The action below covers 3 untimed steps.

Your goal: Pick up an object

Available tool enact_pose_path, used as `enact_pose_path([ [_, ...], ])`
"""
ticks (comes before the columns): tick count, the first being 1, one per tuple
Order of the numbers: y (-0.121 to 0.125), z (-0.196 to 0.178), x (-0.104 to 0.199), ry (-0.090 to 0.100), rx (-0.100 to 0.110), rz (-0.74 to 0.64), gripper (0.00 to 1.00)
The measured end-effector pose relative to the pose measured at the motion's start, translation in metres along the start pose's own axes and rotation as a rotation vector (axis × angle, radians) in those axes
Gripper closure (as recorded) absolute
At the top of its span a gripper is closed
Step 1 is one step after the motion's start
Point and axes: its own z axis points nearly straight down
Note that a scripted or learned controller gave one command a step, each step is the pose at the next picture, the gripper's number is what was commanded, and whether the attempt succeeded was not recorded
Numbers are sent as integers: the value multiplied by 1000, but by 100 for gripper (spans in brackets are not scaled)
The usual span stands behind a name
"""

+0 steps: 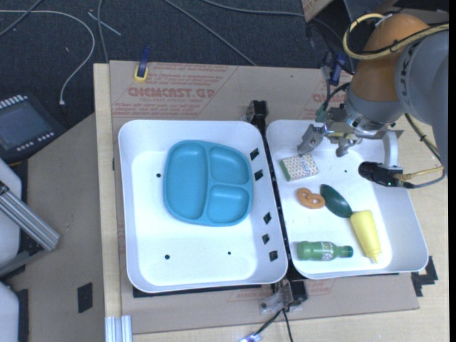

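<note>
Green bottle lies flat, cap pointing right, hand above.

Robot lab, loose cables, 2 bins

Blue divided plate in the left bin

blue tray, green bottle, yellow bottle
</note>
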Motion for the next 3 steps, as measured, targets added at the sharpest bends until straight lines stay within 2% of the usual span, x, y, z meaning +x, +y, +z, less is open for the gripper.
enact_pose_path([
  [1, 9, 48, 5, 0, -3, -3, 0],
  [2, 10, 34, 5, 0, -9, -2, 100],
  [3, 12, -10, 6, -1, -13, -2, 100],
])
